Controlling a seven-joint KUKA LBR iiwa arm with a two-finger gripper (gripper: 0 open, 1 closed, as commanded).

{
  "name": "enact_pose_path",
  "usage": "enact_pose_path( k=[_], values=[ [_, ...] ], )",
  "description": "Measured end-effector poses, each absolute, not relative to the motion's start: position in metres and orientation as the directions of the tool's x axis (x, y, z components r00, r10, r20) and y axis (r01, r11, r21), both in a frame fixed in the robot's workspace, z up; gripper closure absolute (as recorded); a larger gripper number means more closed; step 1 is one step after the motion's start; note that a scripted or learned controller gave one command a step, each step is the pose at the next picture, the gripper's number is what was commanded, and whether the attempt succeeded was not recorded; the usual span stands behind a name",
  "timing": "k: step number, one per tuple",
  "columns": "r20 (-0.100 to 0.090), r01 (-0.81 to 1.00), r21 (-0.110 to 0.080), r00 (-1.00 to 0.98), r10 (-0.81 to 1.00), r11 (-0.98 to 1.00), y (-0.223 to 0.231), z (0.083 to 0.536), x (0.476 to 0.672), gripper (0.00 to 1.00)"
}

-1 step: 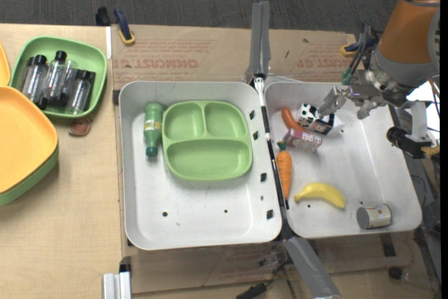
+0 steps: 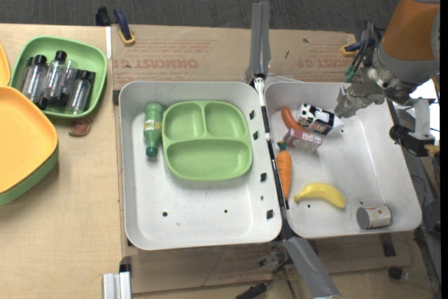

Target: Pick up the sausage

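Lying in the right bin (image 2: 399, 171) near its upper left corner, the sausage (image 2: 289, 117) was a short, smooth, reddish-orange cylinder; its long axis ran on a diagonal, one end toward the bin's back wall and left, the other down and right, where it disappeared under the small carton (image 2: 303, 140). That carton, pinkish with printed sides, lay flat just below it; a black-and-white boxy item (image 2: 315, 117) sat just to the right, touching or nearly touching the carton. An orange carrot (image 2: 283, 173), tapered and matte, lay lengthwise along the bin's left wall below the carton, its leafy end up toward the sausage. A curved yellow banana (image 2: 320, 195) rested lower in the middle; a small grey can (image 2: 374, 216) lay on its side near the lower right corner; the right half of the bin floor was otherwise open white plastic.

The gripper (image 2: 348, 103) hung over the upper middle of the right bin, just right of the black-and-white item and apart from the sausage; whether its fingers were spread or closed I could not tell, since they appeared as one dark blurred mass. The sausage had open room only on its upper left side.

The left bin (image 2: 140, 220) held a green divided plate (image 2: 207, 139), glossy and rounded, and a green bottle (image 2: 152, 128) lying beside its left edge.
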State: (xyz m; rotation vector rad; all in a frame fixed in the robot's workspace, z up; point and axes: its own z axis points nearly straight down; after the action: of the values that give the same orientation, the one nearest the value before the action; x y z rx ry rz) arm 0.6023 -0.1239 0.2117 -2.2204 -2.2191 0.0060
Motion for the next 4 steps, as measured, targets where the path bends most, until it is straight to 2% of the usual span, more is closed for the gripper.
enact_pose_path(
  k=[1,2,3,4],
  values=[
    [-0.002,0.952,-0.002,0.306,0.952,-0.306,-0.178,0.304,0.553,1.0],
    [-0.003,0.814,-0.005,0.58,0.814,-0.58,-0.215,0.239,0.54,1.0],
    [-0.004,0.613,-0.005,0.79,0.613,-0.79,-0.202,0.159,0.52,1.0],
    [-0.005,0.337,-0.002,0.942,0.337,-0.942,-0.196,0.09,0.576,1.0]
  ],
)
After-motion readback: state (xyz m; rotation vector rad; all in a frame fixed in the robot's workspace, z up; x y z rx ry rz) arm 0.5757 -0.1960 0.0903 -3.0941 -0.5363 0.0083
